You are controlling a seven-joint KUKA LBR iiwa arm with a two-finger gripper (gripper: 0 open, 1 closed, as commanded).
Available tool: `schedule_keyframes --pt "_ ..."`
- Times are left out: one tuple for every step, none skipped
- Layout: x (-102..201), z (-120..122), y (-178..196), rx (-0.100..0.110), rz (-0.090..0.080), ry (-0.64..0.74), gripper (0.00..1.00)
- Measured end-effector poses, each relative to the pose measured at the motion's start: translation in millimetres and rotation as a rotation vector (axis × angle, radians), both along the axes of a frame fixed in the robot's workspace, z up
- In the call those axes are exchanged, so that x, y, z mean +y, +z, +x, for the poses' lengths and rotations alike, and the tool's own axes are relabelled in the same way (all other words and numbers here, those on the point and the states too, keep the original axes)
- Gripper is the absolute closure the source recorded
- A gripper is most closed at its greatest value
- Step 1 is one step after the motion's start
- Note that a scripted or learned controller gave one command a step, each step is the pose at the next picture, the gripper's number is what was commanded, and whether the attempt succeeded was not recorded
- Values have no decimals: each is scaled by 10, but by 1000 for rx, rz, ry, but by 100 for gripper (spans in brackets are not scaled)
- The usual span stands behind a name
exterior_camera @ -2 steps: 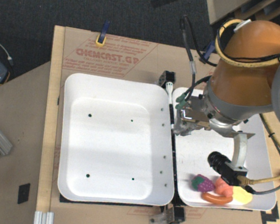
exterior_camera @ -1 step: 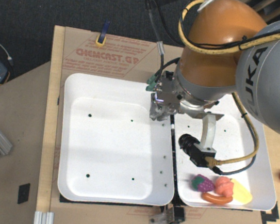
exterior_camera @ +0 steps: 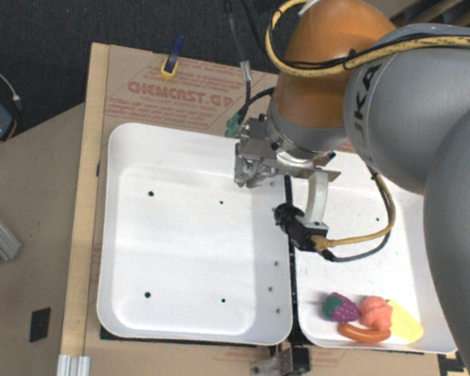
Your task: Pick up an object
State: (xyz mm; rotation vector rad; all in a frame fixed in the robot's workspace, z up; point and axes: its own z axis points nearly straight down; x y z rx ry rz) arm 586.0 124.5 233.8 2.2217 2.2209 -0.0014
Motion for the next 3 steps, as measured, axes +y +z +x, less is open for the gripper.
schedule_keyframes --pt "27 -45 714 -8 2 2 100" --pt "191 -131 532 4 1 3 100" --pt "436 184 438 -4 1 3 100"
